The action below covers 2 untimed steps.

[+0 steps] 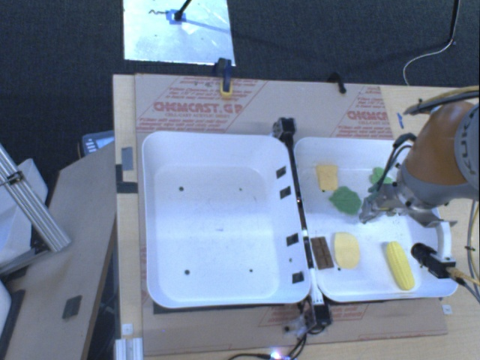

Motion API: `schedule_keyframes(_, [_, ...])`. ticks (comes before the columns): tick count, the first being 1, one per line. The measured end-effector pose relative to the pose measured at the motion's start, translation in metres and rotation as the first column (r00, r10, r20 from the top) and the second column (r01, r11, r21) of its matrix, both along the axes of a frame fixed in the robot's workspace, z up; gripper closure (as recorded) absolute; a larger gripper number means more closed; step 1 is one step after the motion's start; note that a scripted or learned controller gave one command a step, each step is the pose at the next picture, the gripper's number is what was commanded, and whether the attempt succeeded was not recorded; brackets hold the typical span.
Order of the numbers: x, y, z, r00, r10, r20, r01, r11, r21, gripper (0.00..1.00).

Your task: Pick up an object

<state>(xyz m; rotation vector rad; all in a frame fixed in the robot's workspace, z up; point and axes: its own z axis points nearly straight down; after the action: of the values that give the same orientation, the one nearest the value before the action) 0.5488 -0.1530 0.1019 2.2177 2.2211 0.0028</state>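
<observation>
The arm is reaching in from three o'clock over the right bin, with the gripper hanging near the bin's centre. Whether it is open or closed cannot be told from this angle; nothing is showing as held.

The likeliest target is the green leafy piece, which is lying just at nine o'clock of the gripper, close beside it but apparently not touching. It is looking like a toy lettuce or broccoli: dull green, rounded and lumpy, with a ragged outline. Judging by that look, it is probably light and somewhat soft or rubbery, not fragile, and its uneven top is offering poor purchase, so closing across its narrower middle, low near the bin floor, would seem the surest hold.

A second green scrap is sitting at twelve o'clock of the gripper. A yellow square piece is lying at eleven o'clock, a pale yellow piece at seven o'clock, a corn cob at five o'clock, and a brown bar is resting by the bin's left wall.
</observation>
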Motion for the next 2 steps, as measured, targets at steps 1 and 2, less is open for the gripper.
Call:
schedule_keyframes(1, [-0.021, 0.033, 0.252, 1.000, 0.006, 0.016, -0.006, 1.000, -0.002, 1.00])
schedule_keyframes(2, [-0.039, 0.055, 0.073, 1.000, 0.001, -0.017, -0.001, 1.000, 0.004, 1.00])
